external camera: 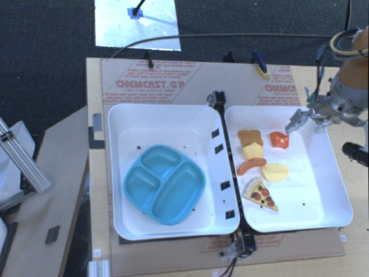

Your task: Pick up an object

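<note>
1. We're at the approach step: the hand (301,120) hovers over the right bin (323,172), at its back edge, with nothing between its fingers. Open or closed? We honestly can't tell from this angle.
2. Closest target is the red piece (279,139), just beside the hand, near the bin's back. It's chunky, no clear long axis.
3. Next move, we'd guess: slide slightly left, drop down over it, then close.
4. The sausage (251,166) lies mid-bin, long axis running left-right with a slight tilt, if that's picked instead.
</note>
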